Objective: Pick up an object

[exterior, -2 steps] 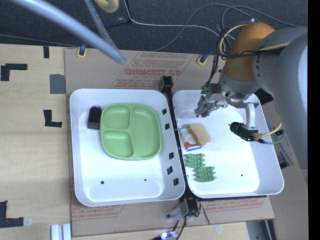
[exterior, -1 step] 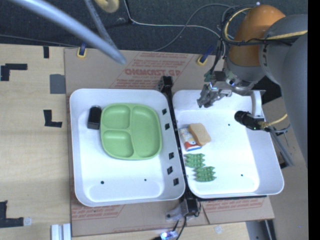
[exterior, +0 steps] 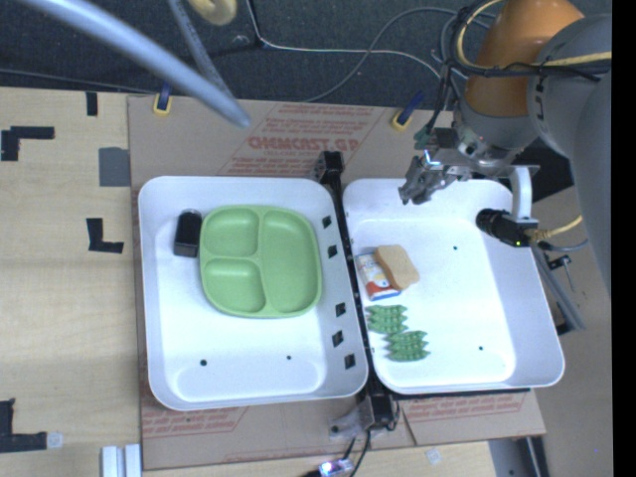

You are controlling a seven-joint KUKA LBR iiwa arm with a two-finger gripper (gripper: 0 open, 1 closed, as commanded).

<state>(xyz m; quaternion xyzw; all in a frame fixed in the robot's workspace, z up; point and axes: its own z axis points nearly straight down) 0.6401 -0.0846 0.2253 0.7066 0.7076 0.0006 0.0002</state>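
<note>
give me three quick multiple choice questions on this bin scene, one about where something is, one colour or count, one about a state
1. Where is the green divided plate?
A. in the left bin
B. in the right bin
C. on the cardboard outside the bins

2. How many green pea pods lie in the right bin?
A. none
B. two
C. five

3. What is between the fingers of the tool?
A. the black block
B. the bread slice
C. nothing

Answers:
1. A, the plate rests on the left bin floor beside a black block.
2. B, two pea pods lie one below the other, under the bread slice.
3. C, the tool hangs over the right bin's top edge, apart from every item.
</note>
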